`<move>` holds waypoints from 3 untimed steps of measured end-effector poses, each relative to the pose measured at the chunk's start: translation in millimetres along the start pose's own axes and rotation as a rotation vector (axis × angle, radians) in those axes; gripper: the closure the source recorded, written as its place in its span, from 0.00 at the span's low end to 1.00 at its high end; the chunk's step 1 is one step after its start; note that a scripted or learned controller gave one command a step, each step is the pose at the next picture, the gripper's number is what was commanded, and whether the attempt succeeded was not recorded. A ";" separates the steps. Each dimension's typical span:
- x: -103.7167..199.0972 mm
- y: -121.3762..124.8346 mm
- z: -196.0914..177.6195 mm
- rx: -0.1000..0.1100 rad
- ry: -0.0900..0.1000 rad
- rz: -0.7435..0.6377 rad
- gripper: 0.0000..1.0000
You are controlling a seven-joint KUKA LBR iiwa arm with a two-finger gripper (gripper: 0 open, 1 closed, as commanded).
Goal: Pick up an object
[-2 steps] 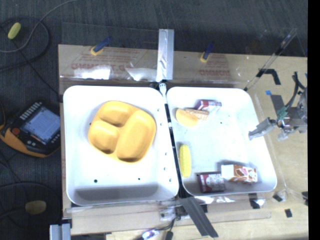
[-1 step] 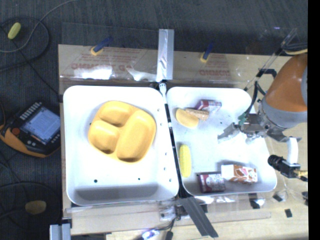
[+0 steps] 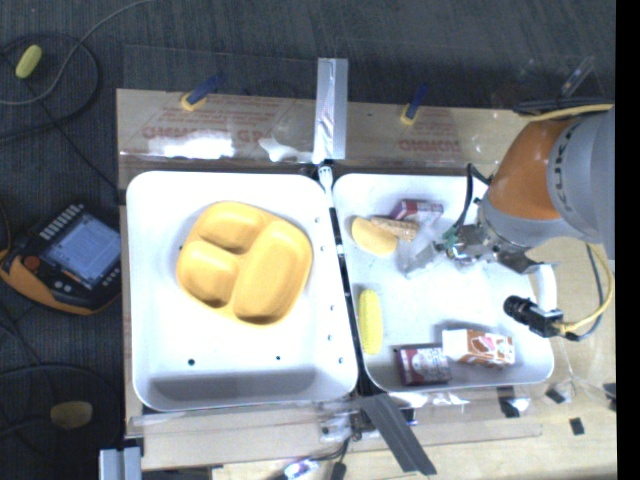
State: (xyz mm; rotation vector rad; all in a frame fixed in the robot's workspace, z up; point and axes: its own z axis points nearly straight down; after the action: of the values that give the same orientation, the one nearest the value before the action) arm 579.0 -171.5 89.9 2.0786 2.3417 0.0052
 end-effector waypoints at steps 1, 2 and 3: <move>26.1 56.6 0.9 -0.001 0.000 0.031 0.00; 43.9 93.8 2.2 0.018 0.000 0.106 0.00; 45.1 94.4 -7.6 0.020 -0.002 0.102 1.00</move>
State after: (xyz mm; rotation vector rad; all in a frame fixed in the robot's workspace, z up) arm 667.3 -115.5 98.1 2.2034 2.2410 -0.0192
